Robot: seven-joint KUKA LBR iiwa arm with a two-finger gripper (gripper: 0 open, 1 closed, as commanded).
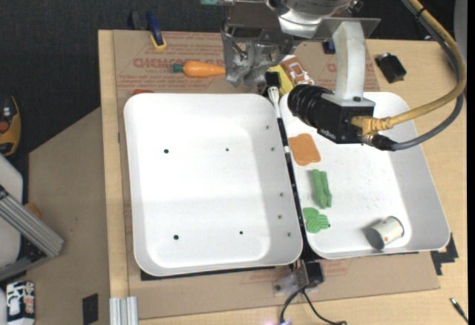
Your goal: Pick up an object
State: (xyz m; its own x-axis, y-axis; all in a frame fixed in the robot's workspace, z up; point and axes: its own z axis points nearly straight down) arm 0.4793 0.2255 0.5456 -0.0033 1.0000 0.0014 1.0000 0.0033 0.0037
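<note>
My gripper [249, 67] hangs over the far edge of the bench, just behind the back rim where the two bins meet. An orange carrot [199, 69] lies on the cardboard to its left, outside the bins. Right beside the gripper sit a yellow-and-black item [274, 81] and an orange-and-white packet [295, 71], partly hidden by the arm. The right bin [415, 168] holds an orange flat piece [304, 148], a green block [320, 188], a green leafy piece [315, 222] and a grey-white cylinder [384, 232].
The left bin [141, 168] lies beside the right one. A black camera unit [330, 117] with a yellow cable juts over the right bin's back. A blue-and-yellow clamp [156, 33] and a black block [390, 67] rest on the cardboard.
</note>
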